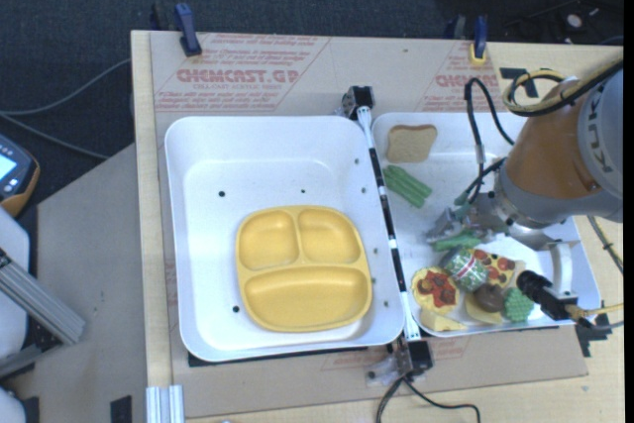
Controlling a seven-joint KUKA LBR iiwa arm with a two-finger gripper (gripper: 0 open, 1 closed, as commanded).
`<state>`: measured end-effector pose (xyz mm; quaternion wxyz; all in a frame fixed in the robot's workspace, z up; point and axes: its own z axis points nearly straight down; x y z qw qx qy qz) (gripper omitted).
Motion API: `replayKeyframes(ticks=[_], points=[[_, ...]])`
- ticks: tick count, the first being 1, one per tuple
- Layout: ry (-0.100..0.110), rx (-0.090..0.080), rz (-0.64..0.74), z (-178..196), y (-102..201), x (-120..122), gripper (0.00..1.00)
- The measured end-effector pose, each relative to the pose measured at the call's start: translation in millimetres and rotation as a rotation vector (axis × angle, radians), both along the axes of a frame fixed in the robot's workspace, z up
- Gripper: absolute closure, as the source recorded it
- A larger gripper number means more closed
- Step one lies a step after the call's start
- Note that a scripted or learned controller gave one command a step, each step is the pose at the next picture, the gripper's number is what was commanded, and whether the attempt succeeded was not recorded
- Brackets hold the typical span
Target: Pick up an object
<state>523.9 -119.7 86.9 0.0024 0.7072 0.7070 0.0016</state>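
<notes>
Arm: you see it (555, 163) reach in from the right, low over the right bin, its orange band above the wrist.
Fingers: your gripper (458, 231) sits down among the toys in the right bin; whether it is wide, narrow or holding anything, you cannot tell, as the clutter hides it.
Right bin: you find it (451, 129) on the right half of the desk, touching the left bin along a black seam.
Toys: your pick targets all lie in the right bin. A bread slice (411, 144) rests in the far left corner. A green piece (407, 185) lies just nearer, tilted. A pizza slice (436, 290) sits at the near left, and a broccoli (517, 305) lies near the front edge, with a round brown toy (488, 297) between them.
Left bin: you see it (198, 154) holding a yellow tray (302, 267) with three compartments, set toward the near right.
Desk: its (238, 79) brown protective film carries red lettering, and two blue clamps (185, 27) grip the far edge.
</notes>
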Motion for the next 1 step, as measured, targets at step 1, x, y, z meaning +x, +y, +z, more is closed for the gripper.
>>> replayKeyframes(ticks=[1], points=[[-0.009,0.003,0.013,104.8,108.3,53.5,1.00]])
